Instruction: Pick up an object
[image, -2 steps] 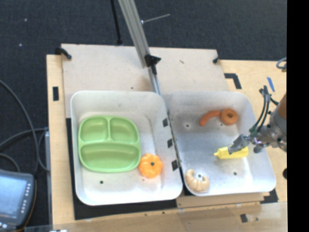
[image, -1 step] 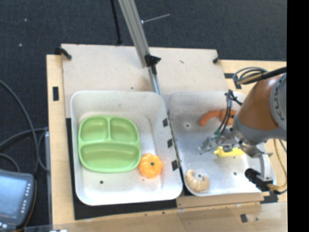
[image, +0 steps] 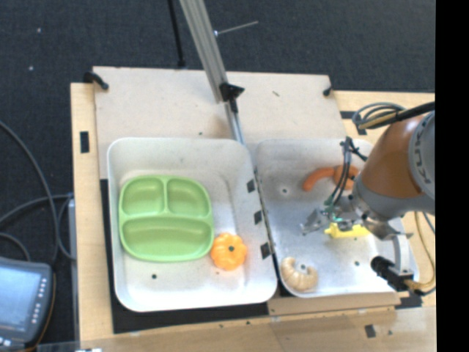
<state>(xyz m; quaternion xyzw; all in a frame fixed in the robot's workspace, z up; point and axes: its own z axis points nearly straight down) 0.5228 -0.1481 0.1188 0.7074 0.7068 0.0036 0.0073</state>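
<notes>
On the worktop [image: 161, 108]: two shallow white bins sit side by side, the left bin [image: 124, 284] nearer the worktop's left edge, the right bin [image: 286, 160] nearer its right edge, their inner rims touching or almost touching.
Left bin: it holds a green divided plate [image: 165, 218] lying flat toward the bin's left side, with three compartments, two small ones at the far side and one long one at the near side.
Small pumpkin [image: 229, 251]: orange, upright, just beside the plate's near right corner, close enough that I cannot tell whether the two touch.
Right bin: it holds an orange carrot-shaped piece [image: 322, 177] toward the far side, a yellow piece [image: 344, 230] near the middle, and a pale shell-shaped pastry [image: 299, 273] by the near left corner.
Arm [image: 392, 171]: grey with an orange band, it reaches over the right bin from the worktop's right edge and covers part of the carrot-shaped piece.
Jaws [image: 326, 221]: low over the middle of the right bin, just left of the yellow piece; whether they are apart or closed, I cannot tell, and no thing is seen between them.
Metal pole [image: 209, 46]: it slants up from the far edge of the bins, between them.
Screen [image: 22, 299]: off the worktop, beyond its near left corner.
</notes>
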